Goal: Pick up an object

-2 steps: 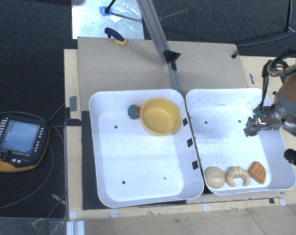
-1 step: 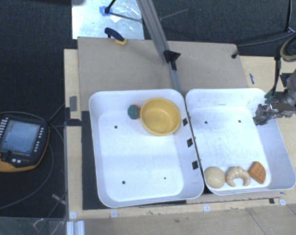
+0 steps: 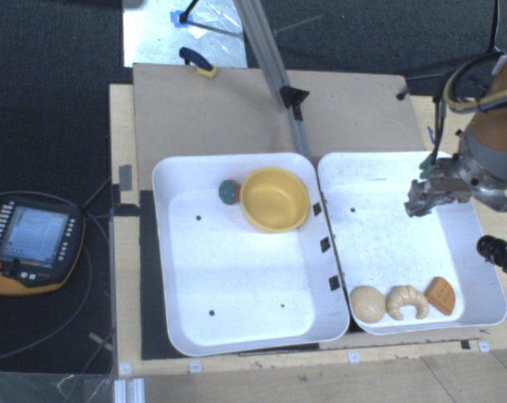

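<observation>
My gripper (image 3: 421,198) hangs over the upper right part of the right bin (image 3: 388,233), with nothing visible between its fingers. Along that bin's near edge lie a round beige bun (image 3: 368,303), a pale croissant (image 3: 408,300) and an orange waffle-like piece (image 3: 441,295), all well below the gripper. In the left bin (image 3: 237,309) a yellow bowl (image 3: 274,199) sits at the far right corner, with a small green ball (image 3: 229,191) touching its left side.
A grey pole (image 3: 270,53) slants across the brown board behind the bins. A teach pendant (image 3: 31,242) lies on the floor at the left. Black clips (image 3: 325,243) mark the seam between the two bins.
</observation>
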`<state>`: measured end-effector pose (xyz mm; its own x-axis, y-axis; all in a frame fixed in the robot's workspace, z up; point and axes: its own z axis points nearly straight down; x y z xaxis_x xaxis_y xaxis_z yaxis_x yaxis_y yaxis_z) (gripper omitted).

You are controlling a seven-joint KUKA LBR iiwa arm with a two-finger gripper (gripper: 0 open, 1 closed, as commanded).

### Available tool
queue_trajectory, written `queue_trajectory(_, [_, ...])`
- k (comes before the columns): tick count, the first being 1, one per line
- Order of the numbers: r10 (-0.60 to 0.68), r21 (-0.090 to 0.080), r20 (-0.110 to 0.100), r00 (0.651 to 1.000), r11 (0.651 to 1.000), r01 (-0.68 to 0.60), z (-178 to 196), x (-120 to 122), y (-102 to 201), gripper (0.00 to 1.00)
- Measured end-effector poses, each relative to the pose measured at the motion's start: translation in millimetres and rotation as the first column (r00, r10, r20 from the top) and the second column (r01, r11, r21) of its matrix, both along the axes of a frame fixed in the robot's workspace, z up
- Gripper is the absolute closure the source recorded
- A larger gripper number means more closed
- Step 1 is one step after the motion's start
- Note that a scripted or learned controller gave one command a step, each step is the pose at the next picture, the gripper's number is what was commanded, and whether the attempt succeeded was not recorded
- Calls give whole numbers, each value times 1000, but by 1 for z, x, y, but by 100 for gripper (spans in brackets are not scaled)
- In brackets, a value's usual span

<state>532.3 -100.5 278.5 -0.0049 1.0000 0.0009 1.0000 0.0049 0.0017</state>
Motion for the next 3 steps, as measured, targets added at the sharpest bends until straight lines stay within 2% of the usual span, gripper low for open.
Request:
queue_trajectory(1, [1, 0, -1, 1000, 1000, -1, -11, -1, 62, 100])
queue_trajectory(2, [0, 0, -2, 1000, 1000, 0, -26, 5, 113, 100])
queue_trajectory(3, [0, 0, -1, 1000, 1000, 0, -29, -1, 155, 100])
